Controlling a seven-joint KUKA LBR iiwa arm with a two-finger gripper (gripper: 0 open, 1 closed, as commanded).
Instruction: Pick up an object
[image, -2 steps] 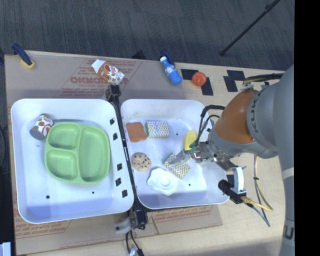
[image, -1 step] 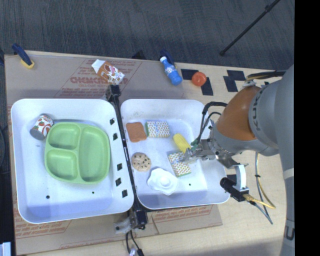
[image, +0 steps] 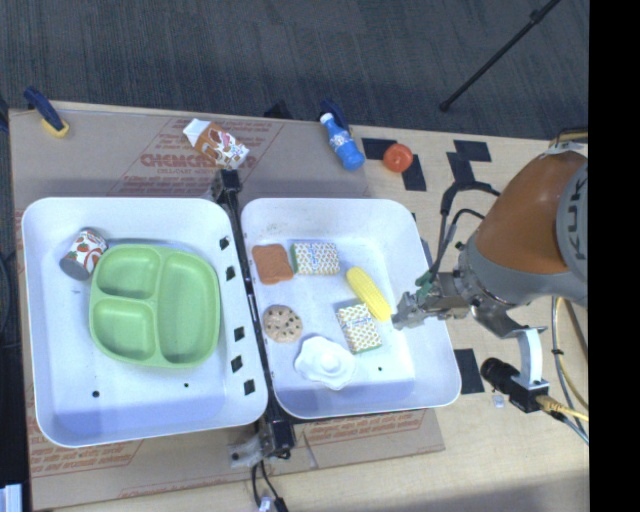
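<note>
Arm: we see the grey arm with the orange band (image: 530, 225) reaching in from the right, its wrist over the right edge of the right white bin (image: 400, 380).
Gripper: the gripper (image: 412, 310) is low near the right wall of that bin, just beside the yellow corn cob (image: 368, 292) and the small patterned square packet (image: 360, 327).
Fingers: they look small and dark here, and we cannot tell if they are released or clenched; nothing is visible between them.
Candidate things: in the right bin also lie a brown square piece like toast (image: 272, 262), a blue patterned square packet (image: 316, 258), a round chocolate chip cookie (image: 283, 323) and a white lumpy object (image: 325, 362); all rest on the bin floor.
Left bin: the left white bin (image: 60, 400) holds a green divided plate (image: 155, 303) and a small red and white cup (image: 84, 252) lying near its upper left corner.
Progress: we judge the task is in the approach step; no object is lifted yet.
Left to do: we think the grasp and the lift are both to come, probably on the corn cob or the patterned packet, as these are nearest.
</note>
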